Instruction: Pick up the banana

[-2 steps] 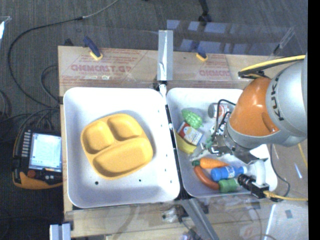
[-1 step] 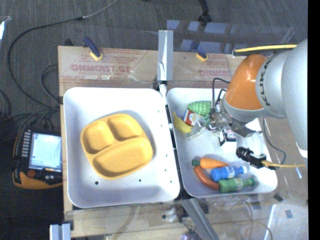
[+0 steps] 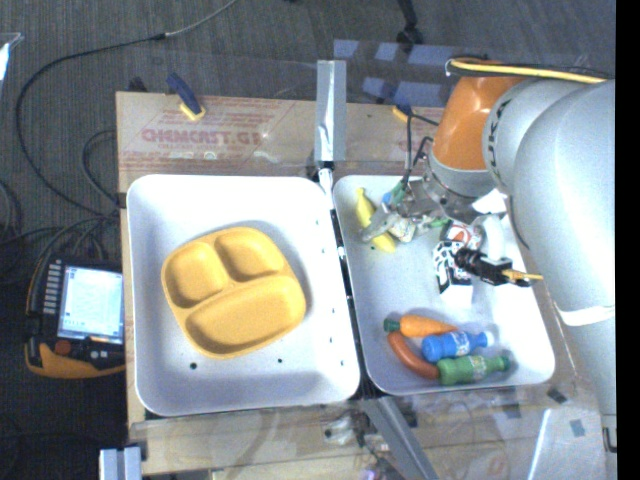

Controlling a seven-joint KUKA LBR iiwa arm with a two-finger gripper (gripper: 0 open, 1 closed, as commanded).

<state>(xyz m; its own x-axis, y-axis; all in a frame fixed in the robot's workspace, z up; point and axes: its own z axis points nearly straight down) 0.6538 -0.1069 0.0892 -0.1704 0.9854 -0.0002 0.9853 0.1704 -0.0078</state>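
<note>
On the bench, the right bin (image 3: 520, 368) holds the banana (image 3: 366, 211) at its top-left corner. My pincer (image 3: 398, 211) sits over it, state unclear; neighbouring clutter (image 3: 410, 228) could spoil my grip.

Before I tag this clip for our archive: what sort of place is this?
Probably a robotics lab: a robot arm over two white bins on a bench, cables across carpet, and a control tablet.

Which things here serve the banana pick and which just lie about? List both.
For the job:
- small yellow banana at the right bin's upper left
- two-finger gripper beside it

Lying about:
- yellow three-compartment plastic tray, left bin
- orange carrot
- blue bottle
- green bottle
- reddish sausage
</note>
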